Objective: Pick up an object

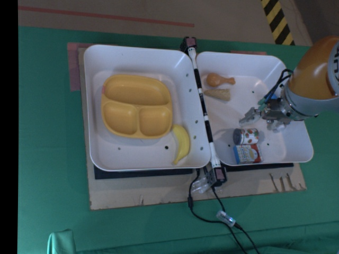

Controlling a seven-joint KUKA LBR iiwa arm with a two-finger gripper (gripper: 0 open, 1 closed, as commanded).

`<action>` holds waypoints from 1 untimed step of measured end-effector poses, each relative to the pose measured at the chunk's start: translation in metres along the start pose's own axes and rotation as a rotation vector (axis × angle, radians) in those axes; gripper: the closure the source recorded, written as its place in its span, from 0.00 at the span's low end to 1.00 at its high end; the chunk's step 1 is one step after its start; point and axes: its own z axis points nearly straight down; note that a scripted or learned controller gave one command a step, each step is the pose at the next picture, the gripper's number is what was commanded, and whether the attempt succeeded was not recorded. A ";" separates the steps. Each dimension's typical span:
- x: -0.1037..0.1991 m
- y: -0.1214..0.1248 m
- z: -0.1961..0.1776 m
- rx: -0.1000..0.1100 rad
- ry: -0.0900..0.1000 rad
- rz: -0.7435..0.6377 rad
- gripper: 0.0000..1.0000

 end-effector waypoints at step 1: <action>-0.003 0.003 -0.014 -0.012 -0.006 0.008 1.00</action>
